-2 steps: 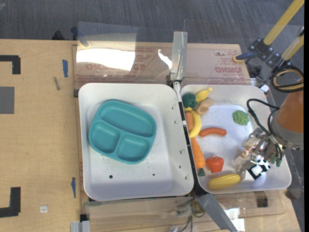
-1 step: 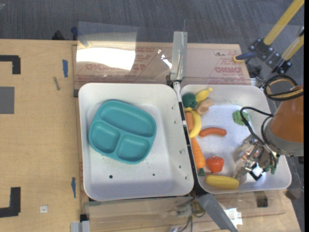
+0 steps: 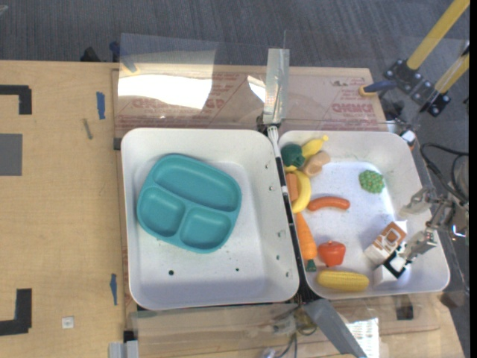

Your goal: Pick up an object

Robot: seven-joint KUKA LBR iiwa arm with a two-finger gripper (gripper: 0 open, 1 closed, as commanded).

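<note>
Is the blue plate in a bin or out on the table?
In. The blue plate lies flat inside the left bin, with the bin's white rim around it.

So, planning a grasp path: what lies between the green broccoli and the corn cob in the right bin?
In the camera view, mostly bare white bin floor separates the broccoli from the corn cob; the red pepper sits just left of that line.

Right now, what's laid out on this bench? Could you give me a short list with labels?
left bin: holds a teal divided plate
right bin: toy food, including corn cob, carrot, tomato, sausage, banana, green broccoli-like piece
gripper: over the right bin's right side, beside a small carton
</note>
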